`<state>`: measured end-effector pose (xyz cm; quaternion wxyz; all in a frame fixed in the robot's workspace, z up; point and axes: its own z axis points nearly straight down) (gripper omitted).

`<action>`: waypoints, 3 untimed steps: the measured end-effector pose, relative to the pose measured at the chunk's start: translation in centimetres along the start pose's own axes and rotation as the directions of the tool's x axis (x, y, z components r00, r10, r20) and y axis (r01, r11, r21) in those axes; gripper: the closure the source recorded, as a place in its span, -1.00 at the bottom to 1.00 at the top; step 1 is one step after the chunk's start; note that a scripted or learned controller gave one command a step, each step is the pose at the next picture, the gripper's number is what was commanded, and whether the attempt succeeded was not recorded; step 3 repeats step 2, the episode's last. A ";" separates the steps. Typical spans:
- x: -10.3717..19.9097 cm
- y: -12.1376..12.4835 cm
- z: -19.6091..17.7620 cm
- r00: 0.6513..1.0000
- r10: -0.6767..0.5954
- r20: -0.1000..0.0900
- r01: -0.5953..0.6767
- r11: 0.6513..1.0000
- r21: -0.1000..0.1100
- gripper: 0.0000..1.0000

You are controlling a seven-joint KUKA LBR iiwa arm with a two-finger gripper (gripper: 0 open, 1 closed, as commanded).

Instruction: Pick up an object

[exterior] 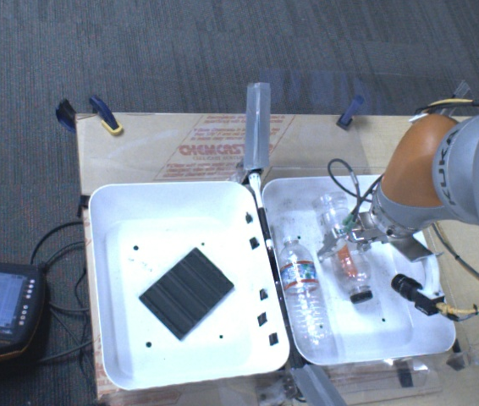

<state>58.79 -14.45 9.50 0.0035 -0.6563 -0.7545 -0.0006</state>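
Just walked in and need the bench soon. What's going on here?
A grey robot arm reaches into the right bin, its claw low over clear plastic items. A water bottle lies untouched near the divider. The left bin holds a dark ribbed pad. Whether anything is gripped is unclear.

**Grey arm, orange band, black cabling**

The arm (468,172) is a thick, rounded grey casing with faint lettering on its side. Above the gripper (347,237) sits a broad, glossy orange band (415,163). The wrist below it is metallic grey with angular plates. A thin black cable (341,176) loops out beside the gripper; more cables trail behind the arm.
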 end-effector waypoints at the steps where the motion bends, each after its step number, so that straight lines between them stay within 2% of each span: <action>1: 7.5 2.5 -9.4 1.000 0.026 0.004 -0.026 1.000 0.001 1.00; 2: 7.0 6.6 -13.3 1.000 -0.011 0.005 0.011 1.000 0.001 1.00; 3: 7.0 6.6 -13.3 1.000 -0.011 0.005 0.011 1.000 0.001 1.00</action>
